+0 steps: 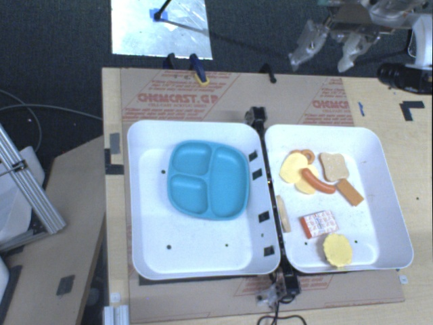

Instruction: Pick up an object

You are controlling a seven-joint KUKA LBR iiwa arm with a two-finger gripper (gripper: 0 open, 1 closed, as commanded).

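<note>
Gripper (pixel 331 51) being held at upper right of frame, fingers spread, nothing between them. Toy foods being kept in right bin (pixel 389 181): sausage (pixel 318 180), bread slice (pixel 333 166), red packet (pixel 318 223). Blue plate (pixel 207 179) lying in left bin (pixel 145 202).

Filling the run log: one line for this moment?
gripper: open, raised beyond bins | holding: nothing | food pieces: right bin | blue plate: left bin

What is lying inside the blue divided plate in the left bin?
Nothing lies in the blue plate; its three compartments look bare. The plate hides the left bin's floor beneath it.
</note>
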